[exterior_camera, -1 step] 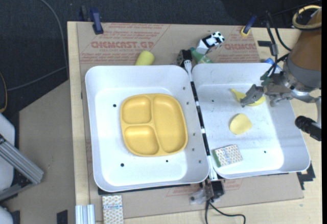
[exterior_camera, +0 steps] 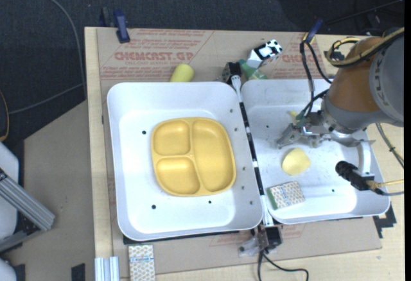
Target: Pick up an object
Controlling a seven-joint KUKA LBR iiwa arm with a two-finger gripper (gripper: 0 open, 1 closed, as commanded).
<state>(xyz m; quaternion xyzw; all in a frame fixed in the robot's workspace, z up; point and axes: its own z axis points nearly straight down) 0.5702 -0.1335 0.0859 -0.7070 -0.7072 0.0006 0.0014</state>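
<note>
My tool (exterior_camera: 297, 134) hangs low over the right shallow white plastic bin (exterior_camera: 270, 101), near its middle, with my grey arm (exterior_camera: 379, 87) and its orange band (exterior_camera: 352, 81) coming in from the right. Its two metal fingers (exterior_camera: 287, 138) stand spread apart, pointing left, and nothing sits between them. The pale yellow rounded lump (exterior_camera: 296, 161) lies on the bin floor just below the fingers, close to them but apart. A small speckled green-and-white rectangular block (exterior_camera: 286, 195) rests near the front wall of that bin. In the left shallow white plastic bin (exterior_camera: 128, 164) sits a yellow plastic plate with three compartments (exterior_camera: 192, 156). On the cardboard-covered worktop (exterior_camera: 148, 55) behind the bins lie a small yellow cylinder (exterior_camera: 182, 72) and a black-and-white toy (exterior_camera: 266, 51).
</note>
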